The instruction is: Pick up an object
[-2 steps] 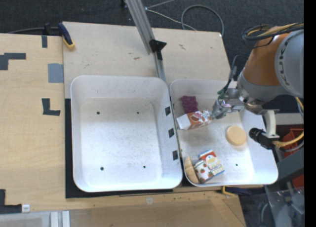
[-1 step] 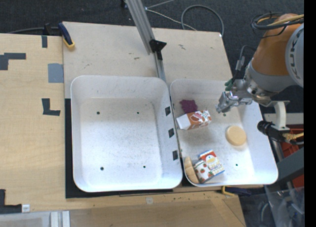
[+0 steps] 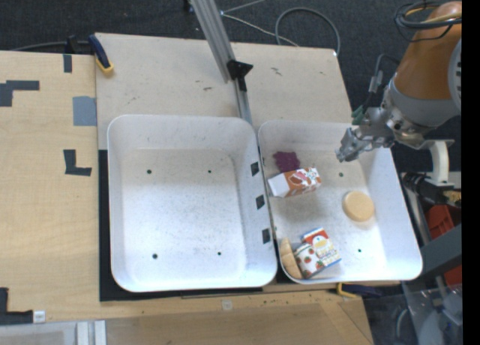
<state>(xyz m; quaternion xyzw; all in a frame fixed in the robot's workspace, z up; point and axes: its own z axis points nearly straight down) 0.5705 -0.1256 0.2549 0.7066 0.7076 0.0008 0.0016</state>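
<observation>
Objects sit in the right bin (image 3: pixel 390 186): red-white carton (image 3: pixel 296 181) at centre, boxed snack (image 3: pixel 319 250) at 6 o'clock, tan disc (image 3: pixel 359 206) smallest. Tool (image 3: pixel 349 148) hovers empty at 1 o'clock; opening unclear. Disc lies nearest, toward 5 o'clock.

Four small objects (image 3: pixel 304 182), right bin (image 3: pixel 390 186)

I see the arm (image 3: pixel 429 73) w/ a rounded orange band up top, grey housing below it. Black cables loop over the orange part. A white piece shows on the lower link. End effector (image 3: pixel 349 148) is dark grey metal, small and blocky.
</observation>
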